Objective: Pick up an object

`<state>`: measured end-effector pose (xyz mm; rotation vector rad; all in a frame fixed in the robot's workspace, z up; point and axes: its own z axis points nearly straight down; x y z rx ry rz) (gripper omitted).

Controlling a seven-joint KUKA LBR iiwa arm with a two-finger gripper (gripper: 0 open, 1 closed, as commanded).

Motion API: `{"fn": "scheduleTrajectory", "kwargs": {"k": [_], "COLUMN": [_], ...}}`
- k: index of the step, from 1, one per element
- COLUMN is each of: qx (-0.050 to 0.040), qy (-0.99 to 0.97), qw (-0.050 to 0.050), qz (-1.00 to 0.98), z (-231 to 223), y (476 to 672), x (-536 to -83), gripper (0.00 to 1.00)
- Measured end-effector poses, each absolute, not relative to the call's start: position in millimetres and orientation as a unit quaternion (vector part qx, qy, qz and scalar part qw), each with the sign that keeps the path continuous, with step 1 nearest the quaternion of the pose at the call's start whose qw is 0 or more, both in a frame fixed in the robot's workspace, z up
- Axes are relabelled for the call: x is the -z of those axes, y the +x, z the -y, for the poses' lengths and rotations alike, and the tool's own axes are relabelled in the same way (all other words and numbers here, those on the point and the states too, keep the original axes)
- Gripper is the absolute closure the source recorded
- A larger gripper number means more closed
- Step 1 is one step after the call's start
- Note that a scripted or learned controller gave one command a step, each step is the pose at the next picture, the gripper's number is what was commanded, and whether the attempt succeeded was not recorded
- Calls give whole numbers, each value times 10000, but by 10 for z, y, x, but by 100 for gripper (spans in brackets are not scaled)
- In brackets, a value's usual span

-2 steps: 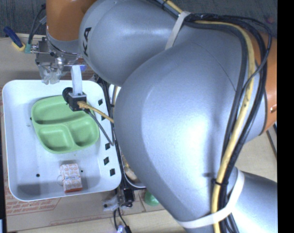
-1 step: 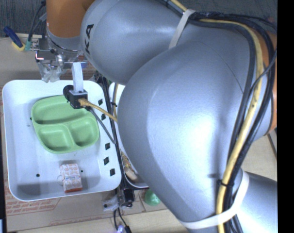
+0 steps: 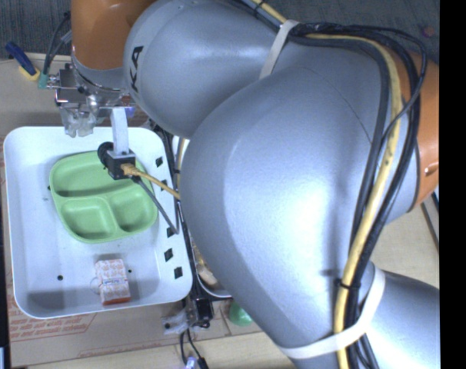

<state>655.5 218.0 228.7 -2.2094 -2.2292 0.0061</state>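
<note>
A light green divided plate (image 3: 102, 198) lies in the left white bin (image 3: 25, 229), toward its far half. Nearer the front of that bin rests a small wrapped packet (image 3: 112, 280) with reddish print. My gripper (image 3: 79, 120) hangs below the orange wrist band (image 3: 102, 21), over the bin's far edge and just beyond the plate's far left corner. Nothing shows held in it. A white strip with a black clip (image 3: 116, 158) and a yellow cable hangs over the plate's far right corner.
The grey arm body (image 3: 294, 175) covers the right side of the view and hides the right bin. A bit of something green (image 3: 241, 314) peeks out under the arm near the front. Cardboard (image 3: 48, 325) edges the left bin's front.
</note>
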Motion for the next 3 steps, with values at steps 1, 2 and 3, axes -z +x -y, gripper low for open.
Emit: {"fn": "scheduleTrajectory", "kwargs": {"k": [1,2,3], "qx": [-14,-16,-13], "qy": [-7020,-7037,-7021], "qw": [30,16,30], "qz": [7121,7105,7121], "z": [-2197,-2181,-2196], "y": [6554,6556,6555], "x": [-2398,-2282,-2390], "gripper": [100,100,100]}}
